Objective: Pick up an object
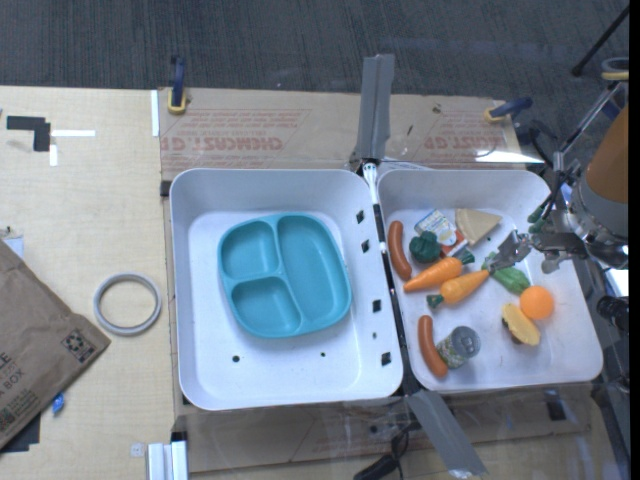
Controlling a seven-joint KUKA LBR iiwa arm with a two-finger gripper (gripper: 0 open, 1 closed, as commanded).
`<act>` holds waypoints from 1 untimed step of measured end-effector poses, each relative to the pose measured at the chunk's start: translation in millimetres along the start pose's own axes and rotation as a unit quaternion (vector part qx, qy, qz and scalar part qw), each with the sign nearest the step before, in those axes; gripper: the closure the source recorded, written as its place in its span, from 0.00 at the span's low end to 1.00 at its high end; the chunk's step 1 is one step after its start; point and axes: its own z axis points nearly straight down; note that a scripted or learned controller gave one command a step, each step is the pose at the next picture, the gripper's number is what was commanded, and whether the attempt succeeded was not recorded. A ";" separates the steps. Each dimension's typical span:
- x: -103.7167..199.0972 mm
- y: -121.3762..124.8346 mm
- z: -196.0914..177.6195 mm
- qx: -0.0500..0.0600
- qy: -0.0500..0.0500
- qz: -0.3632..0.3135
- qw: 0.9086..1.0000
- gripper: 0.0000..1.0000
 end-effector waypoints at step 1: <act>24.8 23.8 111.2 -0.001 0.000 -0.007 1.000 0.00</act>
